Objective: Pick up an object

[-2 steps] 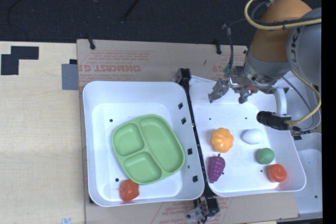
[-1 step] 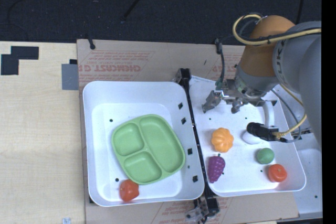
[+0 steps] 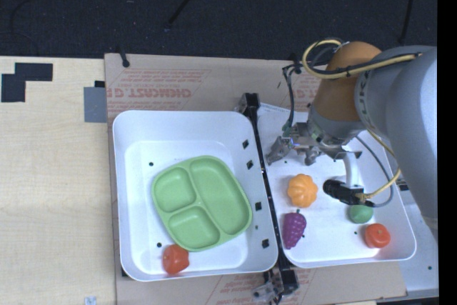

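My gripper (image 3: 293, 155) hangs over the back left part of the right bin (image 3: 400, 253), open, with nothing between its fingers. Just in front of it lies an orange pumpkin-like toy (image 3: 302, 189), apart from the fingertips. A purple bunch of grapes (image 3: 293, 226) lies nearer the front, beside the divider. A green round toy (image 3: 360, 213) and a red-orange one (image 3: 376, 235) sit at the front right of the same bin, partly under the arm's black cable fitting.
The left bin (image 3: 132, 146) holds a green divided plate (image 3: 201, 202) and a red toy (image 3: 175, 258) at its front. A black divider rail (image 3: 260, 175) runs between the bins. The grey arm (image 3: 400, 111) covers the right bin's far right side.
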Robot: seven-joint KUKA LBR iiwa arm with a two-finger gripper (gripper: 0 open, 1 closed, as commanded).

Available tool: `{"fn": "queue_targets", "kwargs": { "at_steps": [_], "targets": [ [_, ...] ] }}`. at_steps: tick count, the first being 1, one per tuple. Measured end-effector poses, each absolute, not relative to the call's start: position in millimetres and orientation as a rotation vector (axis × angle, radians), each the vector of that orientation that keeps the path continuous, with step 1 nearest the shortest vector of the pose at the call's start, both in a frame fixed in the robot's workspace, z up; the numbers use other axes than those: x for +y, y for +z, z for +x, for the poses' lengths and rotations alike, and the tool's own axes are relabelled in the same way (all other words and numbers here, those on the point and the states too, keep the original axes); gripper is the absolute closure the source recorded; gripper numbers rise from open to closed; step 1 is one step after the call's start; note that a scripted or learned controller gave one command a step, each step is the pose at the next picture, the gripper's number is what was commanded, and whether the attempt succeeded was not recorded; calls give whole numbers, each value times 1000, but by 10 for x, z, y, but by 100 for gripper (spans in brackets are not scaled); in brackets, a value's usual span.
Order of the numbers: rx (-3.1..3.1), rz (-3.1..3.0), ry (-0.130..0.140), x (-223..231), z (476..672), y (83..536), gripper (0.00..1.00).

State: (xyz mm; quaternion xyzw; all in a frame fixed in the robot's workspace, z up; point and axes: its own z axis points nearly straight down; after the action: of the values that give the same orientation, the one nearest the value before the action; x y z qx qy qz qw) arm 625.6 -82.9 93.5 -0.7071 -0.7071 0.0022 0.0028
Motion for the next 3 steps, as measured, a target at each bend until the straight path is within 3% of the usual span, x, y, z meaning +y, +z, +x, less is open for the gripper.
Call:
{"fn": "queue_targets", "kwargs": {
  "at_steps": [1, 3],
  "targets": [
    [-2215, -2222, 5, -839, 6262, 1064, 100],
    [-2218, -2227, -1, -984, 6261, 1978, 100]
  ]
}}
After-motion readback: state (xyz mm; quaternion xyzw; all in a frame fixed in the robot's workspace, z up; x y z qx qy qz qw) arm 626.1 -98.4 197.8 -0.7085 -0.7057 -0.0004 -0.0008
